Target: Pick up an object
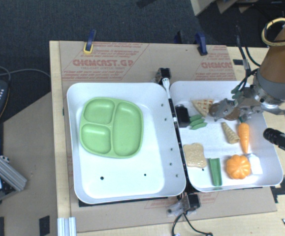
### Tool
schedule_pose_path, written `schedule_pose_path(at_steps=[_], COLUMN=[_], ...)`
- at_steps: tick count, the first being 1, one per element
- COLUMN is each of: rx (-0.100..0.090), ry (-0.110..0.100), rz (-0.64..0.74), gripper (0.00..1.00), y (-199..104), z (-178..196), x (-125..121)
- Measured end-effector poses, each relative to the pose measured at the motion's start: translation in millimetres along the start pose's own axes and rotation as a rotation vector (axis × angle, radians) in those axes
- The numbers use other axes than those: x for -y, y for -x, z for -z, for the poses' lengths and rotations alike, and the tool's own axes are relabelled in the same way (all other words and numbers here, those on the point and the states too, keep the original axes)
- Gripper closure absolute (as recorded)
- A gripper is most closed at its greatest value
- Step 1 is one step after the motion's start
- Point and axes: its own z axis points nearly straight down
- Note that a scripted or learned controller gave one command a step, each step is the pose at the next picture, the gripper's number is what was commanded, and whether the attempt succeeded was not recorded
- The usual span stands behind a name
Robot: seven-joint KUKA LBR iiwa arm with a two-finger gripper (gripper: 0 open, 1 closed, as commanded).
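Camera view: my claw (pixel 224 110) sits low over the right bin (pixel 265 180), near its upper middle, arm coming in from the right. Can't tell how far the claw is open or whether it has anything; the tip is a dark blur from this angle.

Nearest to the claw: a waffle wedge (pixel 203 105) just left of it, close to touching. Green bean pods (pixel 198 123) sit below-left, with a black block (pixel 182 115) further left by the bin's edge. A cone-shaped piece (pixel 229 132) lies just below the claw, and a carrot (pixel 243 137) is beside that, to the right. Further down: a bread slice (pixel 195 155) lower left, a green stick (pixel 215 171) upright below, and an orange pumpkin (pixel 238 166) lower right, touching a white block (pixel 255 164).

Well left of the claw, the left bin (pixel 83 181) holds a green divided plate (pixel 112 127).
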Motion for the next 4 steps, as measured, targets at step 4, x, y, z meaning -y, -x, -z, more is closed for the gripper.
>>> schedule_pose_path(at_steps=[4], rx=[0.001], ry=[0.010], rz=[0.003], gripper=[0.00], y=[13.5], z=[-114.6], x=[-5.5])
